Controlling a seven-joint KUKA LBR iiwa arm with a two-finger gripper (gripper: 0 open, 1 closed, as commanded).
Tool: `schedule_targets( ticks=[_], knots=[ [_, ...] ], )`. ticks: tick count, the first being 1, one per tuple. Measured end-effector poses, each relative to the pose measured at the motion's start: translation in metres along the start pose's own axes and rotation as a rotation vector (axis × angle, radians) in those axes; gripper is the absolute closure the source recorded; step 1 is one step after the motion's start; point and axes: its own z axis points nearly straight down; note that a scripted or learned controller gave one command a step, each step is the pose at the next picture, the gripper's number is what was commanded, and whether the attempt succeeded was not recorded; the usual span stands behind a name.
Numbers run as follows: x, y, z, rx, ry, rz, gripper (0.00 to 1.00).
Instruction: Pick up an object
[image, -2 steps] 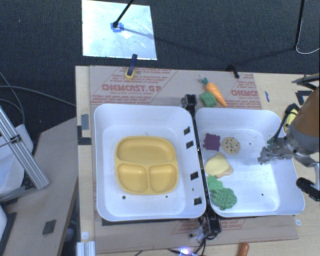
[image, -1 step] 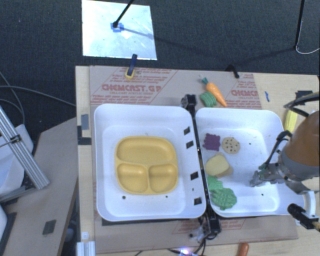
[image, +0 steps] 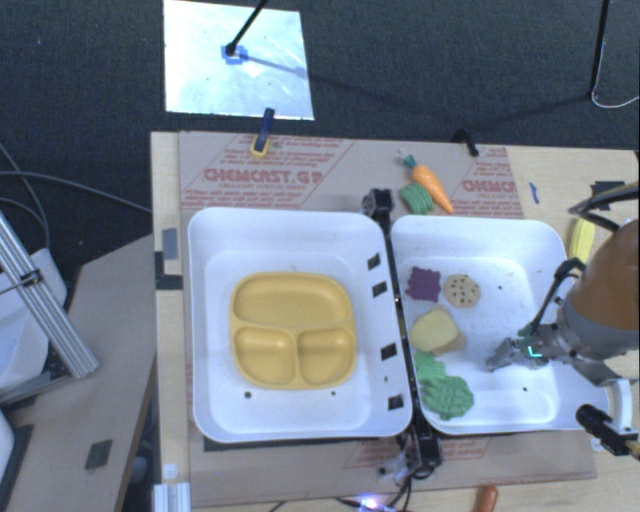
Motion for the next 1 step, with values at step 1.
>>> schedule_targets(
  ticks=[1],
  knots=[
    [0.0358,0.1175,-0.0018,-0.012,-0.001,-0.012,0.00]
  ],
)
